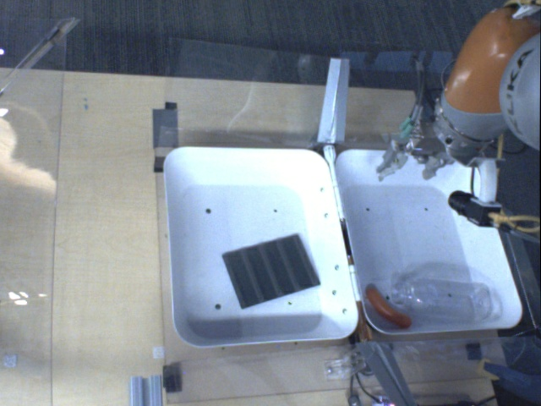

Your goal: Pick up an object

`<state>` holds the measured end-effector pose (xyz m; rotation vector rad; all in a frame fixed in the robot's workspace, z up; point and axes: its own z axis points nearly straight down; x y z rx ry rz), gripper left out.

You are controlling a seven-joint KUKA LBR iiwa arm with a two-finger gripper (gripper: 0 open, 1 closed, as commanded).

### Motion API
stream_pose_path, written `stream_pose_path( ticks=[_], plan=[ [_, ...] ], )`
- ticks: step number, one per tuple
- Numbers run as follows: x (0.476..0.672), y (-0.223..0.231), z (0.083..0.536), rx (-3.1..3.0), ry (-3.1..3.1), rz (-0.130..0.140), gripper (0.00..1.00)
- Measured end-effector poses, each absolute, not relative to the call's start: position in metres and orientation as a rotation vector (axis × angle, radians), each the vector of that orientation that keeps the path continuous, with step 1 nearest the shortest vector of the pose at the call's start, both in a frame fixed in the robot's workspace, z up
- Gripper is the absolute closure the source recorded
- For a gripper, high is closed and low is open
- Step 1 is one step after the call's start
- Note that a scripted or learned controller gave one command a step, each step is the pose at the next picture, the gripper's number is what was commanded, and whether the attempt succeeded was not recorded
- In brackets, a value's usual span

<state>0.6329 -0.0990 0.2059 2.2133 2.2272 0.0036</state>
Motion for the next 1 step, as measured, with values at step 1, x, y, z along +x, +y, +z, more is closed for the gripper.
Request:
stream_pose_path(
  ticks=[1],
  plan=[
    [0.5616, -0.1148, 0.1703, 2.383, 2.046, 0.003, 0.0]
  ],
)
